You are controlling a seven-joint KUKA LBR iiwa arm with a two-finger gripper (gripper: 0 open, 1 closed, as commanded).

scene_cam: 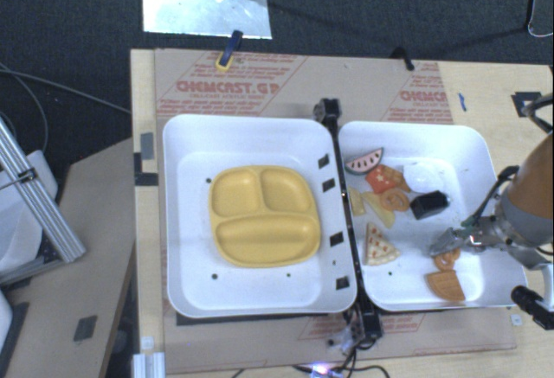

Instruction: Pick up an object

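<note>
The arm (pixel 530 203) is grey with an orange-brown band above the wrist. A thin dark cable runs along it toward the metallic grey gripper (pixel 450 243). A black fitting shows beneath the arm

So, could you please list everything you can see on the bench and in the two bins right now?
White bins: 2, side by side on the bench.
Divided plate: 1, yellow, middle of the left bin.
Watermelon slice: 1, red and white, top left of the right bin.
Black block: 1, centre of the right bin.
White lump: 1, above the black block.
Pizza slice: 1, tan with red, lower left of the right bin.
Orange piece: 1, bottom of the right bin.
Gripper: 1, grey, low over the right bin.
</note>
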